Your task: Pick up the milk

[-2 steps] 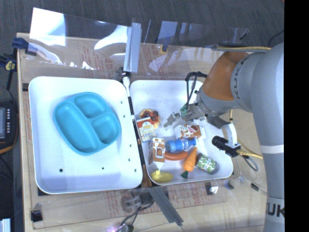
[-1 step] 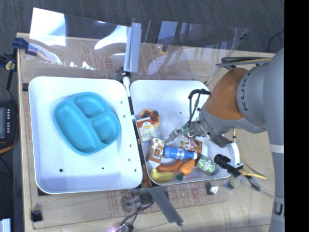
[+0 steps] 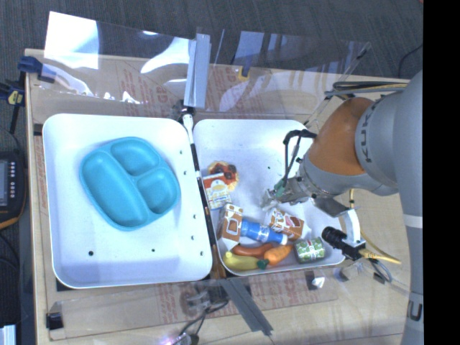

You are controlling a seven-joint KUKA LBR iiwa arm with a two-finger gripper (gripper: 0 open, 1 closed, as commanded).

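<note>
The milk, a small blue-and-white container, lies on its side in the front part of the right bin. A brown-and-white carton touches it on the left and another one on the right. My gripper hangs low over the bin floor, just behind the right-hand carton and up-right of the milk. Nothing shows between its tips. The grey arm with its orange band hides the bin's right side.
A red-orange carton sits near the divider. Along the front wall lie a banana, a sausage, a carrot and a green carton. The left bin holds a blue divided plate.
</note>
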